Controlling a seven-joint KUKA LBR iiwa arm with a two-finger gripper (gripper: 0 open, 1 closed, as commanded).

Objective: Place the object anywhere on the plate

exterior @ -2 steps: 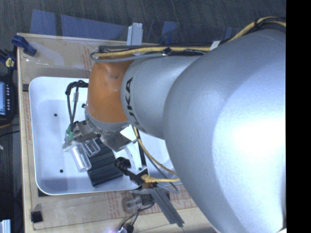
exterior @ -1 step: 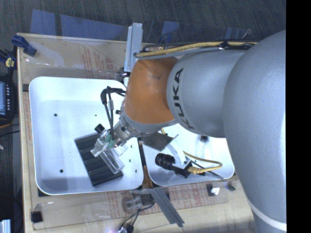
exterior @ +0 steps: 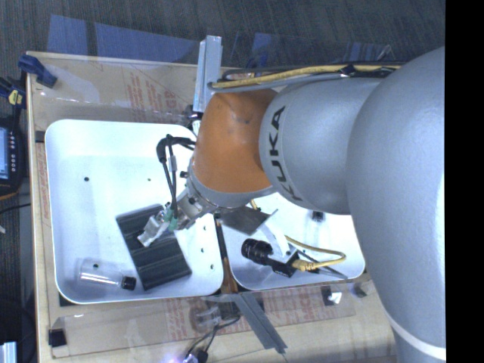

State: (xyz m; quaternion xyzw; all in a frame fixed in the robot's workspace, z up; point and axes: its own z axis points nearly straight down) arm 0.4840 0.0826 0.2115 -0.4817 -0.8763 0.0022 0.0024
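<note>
A black ribbed rectangular block (exterior: 162,265) lies flat and at a slant in the near part of the left white bin (exterior: 83,157). My gripper (exterior: 153,231) hangs right over the block's upper half, low and close to its top face. Whether it touches the block I cannot tell. The orange band of the arm (exterior: 231,146) sits above and to the right of it.
A clear small bottle with a black cap (exterior: 98,275) lies on its side in the left bin's near left corner, just left of the block. The arm covers most of the right bin (exterior: 344,269). The left bin's far half is bare white floor.
</note>
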